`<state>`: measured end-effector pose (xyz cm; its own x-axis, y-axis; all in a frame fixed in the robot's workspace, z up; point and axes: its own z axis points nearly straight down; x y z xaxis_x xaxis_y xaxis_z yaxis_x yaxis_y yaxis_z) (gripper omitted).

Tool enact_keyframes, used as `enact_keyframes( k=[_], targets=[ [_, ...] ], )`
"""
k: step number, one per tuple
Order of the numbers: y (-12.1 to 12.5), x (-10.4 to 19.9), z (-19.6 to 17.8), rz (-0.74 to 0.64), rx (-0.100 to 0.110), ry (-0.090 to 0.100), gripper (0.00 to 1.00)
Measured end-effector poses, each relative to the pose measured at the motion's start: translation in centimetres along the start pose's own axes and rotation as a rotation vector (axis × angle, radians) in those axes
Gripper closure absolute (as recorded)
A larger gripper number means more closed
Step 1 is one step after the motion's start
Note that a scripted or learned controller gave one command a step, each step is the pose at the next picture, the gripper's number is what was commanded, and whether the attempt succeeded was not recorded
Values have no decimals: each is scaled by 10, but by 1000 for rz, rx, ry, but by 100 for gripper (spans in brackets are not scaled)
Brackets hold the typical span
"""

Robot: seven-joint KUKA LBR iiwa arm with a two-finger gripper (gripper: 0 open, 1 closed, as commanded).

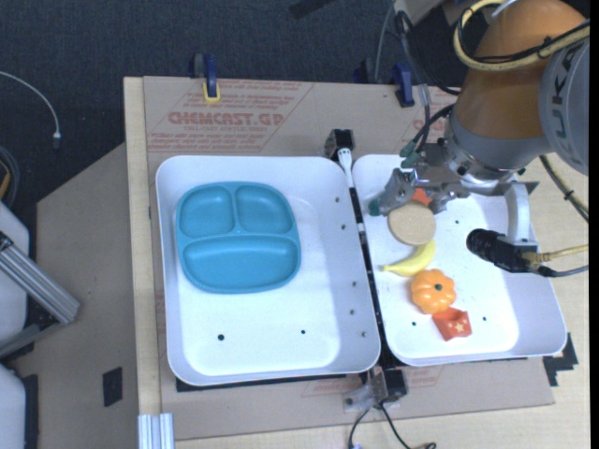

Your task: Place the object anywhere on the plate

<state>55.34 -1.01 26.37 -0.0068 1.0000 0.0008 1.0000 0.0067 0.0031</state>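
- The plate (240, 238) is blue, with three compartments, and it lies in the left part of the left bin (323, 279), a little toward the far side.
- The left bin is white and shallow; it sits on a brown board (234, 110) with red printed letters, which covers the tabletop (84, 204).
- The right bin (524, 316) touches the left bin along the middle edge.
- In the right bin, a round tan disc (413, 226) lies near the far left corner.
- A yellow banana (414, 260) lies just on the near side of the disc, touching or almost touching it.
- An orange pumpkin-shaped object (433, 290) lies just beside the near end of the banana.
- A small red piece (453, 324) lies just near of the orange object.
- The hand (409, 190) is low over the far left part of the right bin, just above the tan disc. I cannot tell whether its fingers are spread or closed, and I cannot tell if it holds something.
- The arm (510, 73) comes from the far right, grey with a large orange part.
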Motion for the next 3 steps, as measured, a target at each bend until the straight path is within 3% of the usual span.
enact_keyframes(
  k=[2,3],
  targets=[
    [25,112,12,2,0,0,100],
    [24,109,12,5,2,-1,0]
  ],
)
